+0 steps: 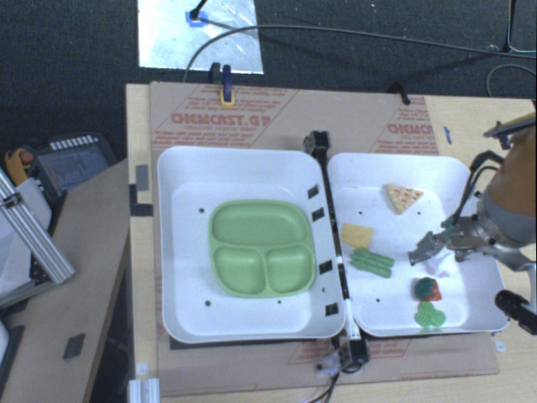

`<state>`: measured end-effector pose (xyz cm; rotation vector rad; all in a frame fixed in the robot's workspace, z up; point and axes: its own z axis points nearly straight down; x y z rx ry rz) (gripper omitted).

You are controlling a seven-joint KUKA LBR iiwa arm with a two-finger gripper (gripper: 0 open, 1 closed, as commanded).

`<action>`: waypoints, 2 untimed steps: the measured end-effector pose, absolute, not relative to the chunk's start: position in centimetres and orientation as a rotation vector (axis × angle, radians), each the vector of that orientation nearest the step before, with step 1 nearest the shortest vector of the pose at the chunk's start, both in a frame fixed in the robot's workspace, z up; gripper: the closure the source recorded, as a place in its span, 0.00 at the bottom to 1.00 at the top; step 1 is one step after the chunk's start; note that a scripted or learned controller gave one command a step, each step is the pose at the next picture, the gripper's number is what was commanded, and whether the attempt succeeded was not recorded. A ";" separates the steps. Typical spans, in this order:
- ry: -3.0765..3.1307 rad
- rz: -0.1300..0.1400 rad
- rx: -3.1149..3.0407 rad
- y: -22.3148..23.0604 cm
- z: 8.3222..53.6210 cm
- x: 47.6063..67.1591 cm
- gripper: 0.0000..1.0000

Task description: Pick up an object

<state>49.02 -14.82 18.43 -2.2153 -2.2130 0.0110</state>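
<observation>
Camera view | two shallow white bins: left bin [180, 225] holds one green three-compartment plastic plate [260, 248] | right bin [369, 175] holds five toys: tan wedge [404, 197], yellow block [357, 236], green rod [372, 264], red-and-green lump [428, 289], green leafy piece [430, 316] | grey gripper [430, 250] low above red-and-green lump, grip cannot tell

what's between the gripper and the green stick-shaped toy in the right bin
Nothing visible: bare white bin floor lies between the gripper and the green stick-shaped toy to its left. The yellow block sits just above the toy, off that line.
</observation>
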 end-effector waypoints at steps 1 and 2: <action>-2.225 -0.001 -2.219 -14.8 19.1 49.3 0.00; -2.221 0.002 -2.217 -13.9 13.5 48.8 0.00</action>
